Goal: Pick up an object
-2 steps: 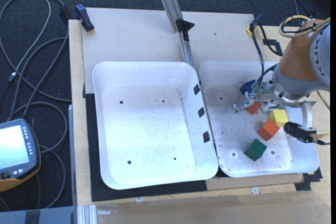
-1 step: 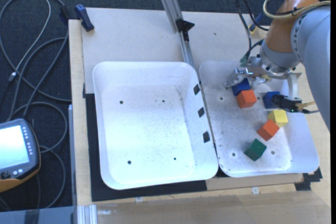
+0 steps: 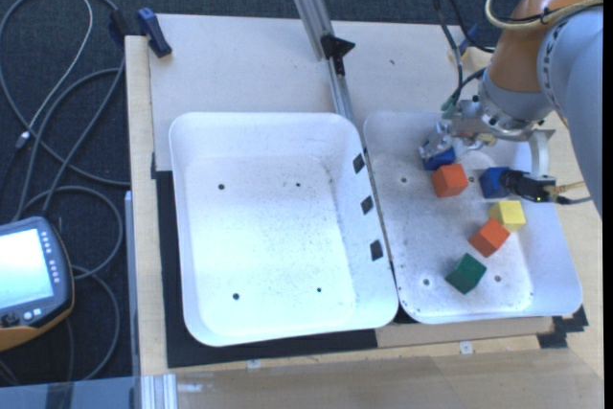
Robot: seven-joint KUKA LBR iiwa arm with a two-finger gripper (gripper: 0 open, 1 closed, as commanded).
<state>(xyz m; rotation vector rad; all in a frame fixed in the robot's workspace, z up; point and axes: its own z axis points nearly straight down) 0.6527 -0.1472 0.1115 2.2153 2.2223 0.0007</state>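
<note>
— What's hard to make out?
— The fingers [image 3: 439,151], low over the right bin [image 3: 421,297] near its far edge: whether they're apart or closed, I can't tell.
— The nearest object?
— An orange cube [image 3: 449,179], just beside them toward the near edge, lying on the bin floor. A blue block [image 3: 495,181] sits partly hidden.

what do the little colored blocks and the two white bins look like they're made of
The green block, yellow block and two orange blocks look like painted wood or solid plastic: flat matte color and crisp edges, though the view leaves it open. The bins look like thin molded plastic, judging by rounded corners, smooth faintly glossy walls and dark speckling.
</note>
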